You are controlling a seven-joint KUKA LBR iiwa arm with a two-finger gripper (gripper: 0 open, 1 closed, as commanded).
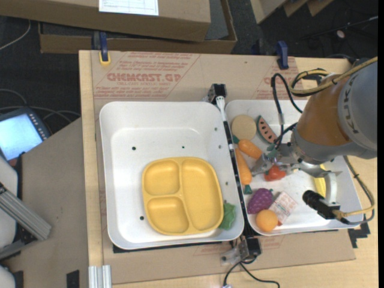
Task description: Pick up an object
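In the right bin (351,212) lie several toy foods. A round beige piece (243,125) and a watermelon slice (266,130) are at the back. Two orange carrots (249,148) (243,168) lie along the left wall. Purple grapes (260,200), an orange fruit (267,221) and a small packet (284,204) sit at the front, with a yellow banana (324,186) to the right. My gripper (270,164) is low in the bin, right next to a red piece (275,173) and just right of the carrots. The arm (330,125) covers the bin's back right.
The left bin (120,131) holds a yellow divided plate (182,195), with a green leafy piece (228,215) at the plate's right edge. A black bar (228,143) runs between the bins. Cables (282,95) loop above the right bin.
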